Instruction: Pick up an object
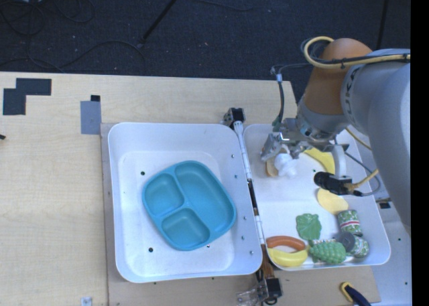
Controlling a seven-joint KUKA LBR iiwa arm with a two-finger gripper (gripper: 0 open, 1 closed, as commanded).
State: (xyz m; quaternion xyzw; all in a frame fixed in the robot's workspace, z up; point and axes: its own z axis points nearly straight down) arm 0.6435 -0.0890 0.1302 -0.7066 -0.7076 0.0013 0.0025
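My gripper [281, 149] hangs over the far left corner of the right bin [288, 197], reaching in from the right. Right under it lies a small white object [287, 165], with a tan piece [270, 168] beside it on the left. Whether the gripper touches the white object is not clear. A yellow banana [323, 159] lies just to the right of the gripper, partly hidden by the arm. Along the near side of the bin lie a yellow lemon-like piece [332, 201], two green toys [309, 225] [328, 252], a striped can [348, 221] and a yellow piece with an orange ring [287, 251].
The left bin [127, 157] holds a blue divided plate [188, 204]. A metal divider [247, 177] runs between the two bins. The bare wooden bench [47, 191] stretches to the left. The grey arm covers the right bin's far right side.
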